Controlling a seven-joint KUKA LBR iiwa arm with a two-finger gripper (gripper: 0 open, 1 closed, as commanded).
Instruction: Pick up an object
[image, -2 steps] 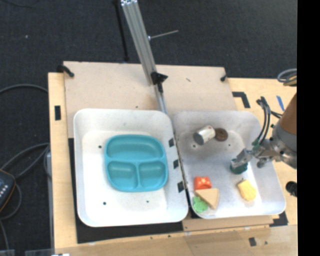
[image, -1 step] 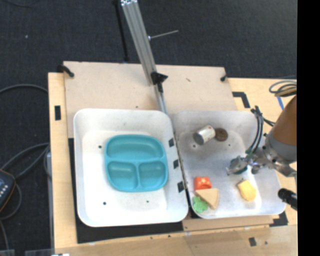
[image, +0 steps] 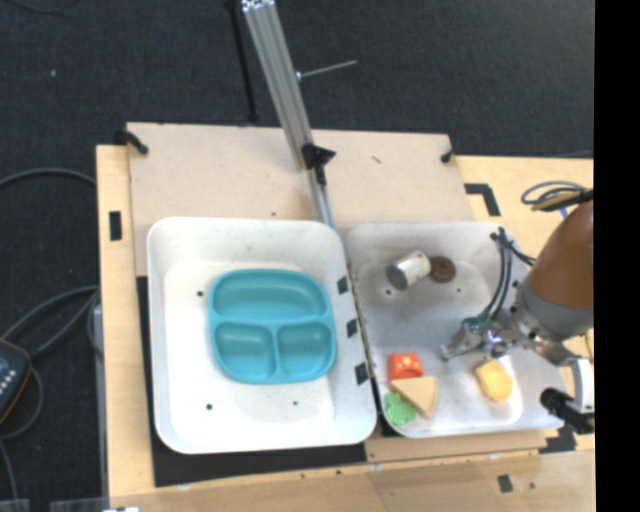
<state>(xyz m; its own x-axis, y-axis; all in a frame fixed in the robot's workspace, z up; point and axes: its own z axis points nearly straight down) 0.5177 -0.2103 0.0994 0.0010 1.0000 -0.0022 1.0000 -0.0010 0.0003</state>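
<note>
You see the gripper (image: 470, 337) low over the right bin (image: 455, 240), near its right edge; I cannot tell its state. Just beside it lies the yellow object (image: 494, 381), near the bin's front right corner, apparently not held.

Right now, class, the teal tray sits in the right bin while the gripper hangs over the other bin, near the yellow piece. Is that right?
Not quite. The camera view shows the teal tray in the left bin, not the right. The gripper hangs over the other bin, near the yellow piece.
</note>
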